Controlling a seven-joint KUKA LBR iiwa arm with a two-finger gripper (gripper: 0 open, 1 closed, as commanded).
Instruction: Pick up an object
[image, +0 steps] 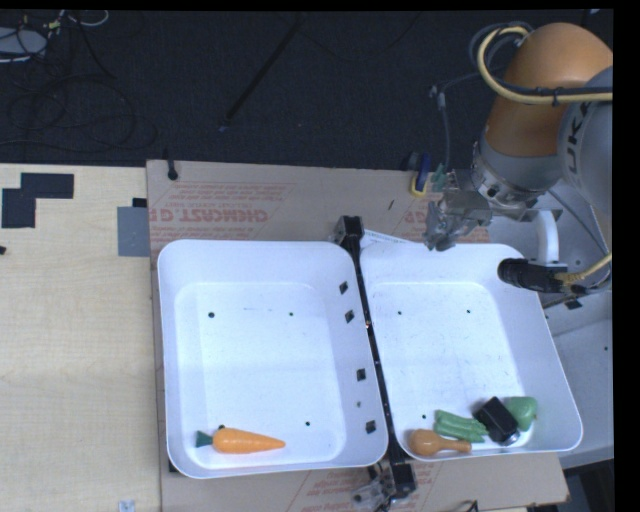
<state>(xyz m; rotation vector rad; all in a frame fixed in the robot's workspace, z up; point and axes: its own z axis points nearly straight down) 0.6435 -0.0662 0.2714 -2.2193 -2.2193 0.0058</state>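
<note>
An orange toy carrot (247, 440) lies at the near left corner of the left bin (180, 300). In the right bin (540, 330), at its near right corner, a small black block (497, 419) rests on green toy vegetables (470, 424), with a tan pear-shaped piece (437, 444) beside them. My gripper (441, 233) hangs above the far rim of the right bin, well away from all of these. Nothing shows between its fingers.
A black divider strip (362, 340) with clips runs between the two bins. Brown cardboard (260, 200) lies under both bins. A pale wooden bench surface (70, 330) spreads to the left. Cables and the arm's body (545, 100) occupy the far right.
</note>
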